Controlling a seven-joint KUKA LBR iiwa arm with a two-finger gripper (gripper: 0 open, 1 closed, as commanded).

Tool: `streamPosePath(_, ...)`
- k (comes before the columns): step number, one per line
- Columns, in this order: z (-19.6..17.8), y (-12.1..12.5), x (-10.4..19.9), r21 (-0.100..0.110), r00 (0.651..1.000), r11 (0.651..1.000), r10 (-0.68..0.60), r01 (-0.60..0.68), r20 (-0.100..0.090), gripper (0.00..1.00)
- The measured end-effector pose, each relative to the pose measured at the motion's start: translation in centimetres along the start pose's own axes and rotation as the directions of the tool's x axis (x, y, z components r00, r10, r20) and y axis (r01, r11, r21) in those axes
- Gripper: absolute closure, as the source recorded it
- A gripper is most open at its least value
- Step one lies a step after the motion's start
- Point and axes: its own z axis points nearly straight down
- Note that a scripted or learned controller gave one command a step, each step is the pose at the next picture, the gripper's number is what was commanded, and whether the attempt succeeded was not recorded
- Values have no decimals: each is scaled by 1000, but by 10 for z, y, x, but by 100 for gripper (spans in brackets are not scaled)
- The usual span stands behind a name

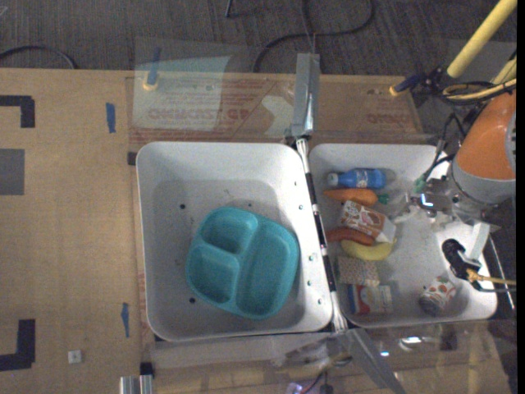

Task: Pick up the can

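Observation:
The can point(437, 295) is a small silver one with a red and green label. It rests in the front right corner of the right bin point(414, 156). My gripper point(423, 199) hangs over the right side of that bin, below the orange band of the arm point(490, 148). It is behind the can and apart from it, and nothing shows in its grasp.
The right bin also holds a blue bottle point(361, 177), a carrot point(350, 195), a snack packet point(361, 217), a sausage point(348, 236), a banana point(369, 250) and a small box point(368, 297). A teal divided plate point(243, 262) lies in the left bin point(164, 179).

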Motion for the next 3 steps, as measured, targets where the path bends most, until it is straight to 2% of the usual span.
streamPosePath(1,-8,-77,-2,10,973,973,231,-230,0,0)
streamPosePath(2,-3,-88,-20,3,924,924,382,-382,-14,0)
streamPosePath(3,-1,-97,7,-3,966,966,258,-258,3,0)
